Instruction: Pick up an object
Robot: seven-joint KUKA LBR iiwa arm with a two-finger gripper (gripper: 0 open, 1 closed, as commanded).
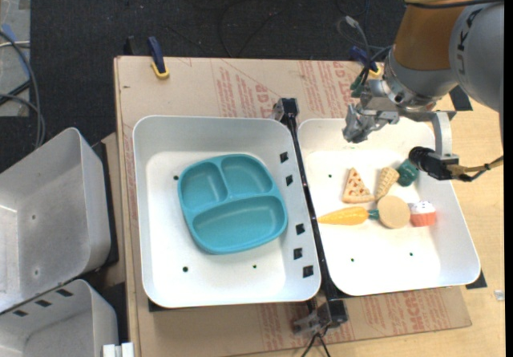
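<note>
Above, end effector [357, 129] hovering over right bin [449, 259], touching nothing, finger opening impossible to tell

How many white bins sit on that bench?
2: the left bin holds a blue divided plate; the right bin holds toy food. More white containers lie off-bench, left.

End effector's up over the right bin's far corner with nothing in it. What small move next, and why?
Probably shift the end effector toward the near side of the right bin and lower it over the pizza slice. It hangs above bare bin floor now, while the toys sit closer to the camera; the slice is the nearest and lies slightly apart from the carrot and cone.
</note>
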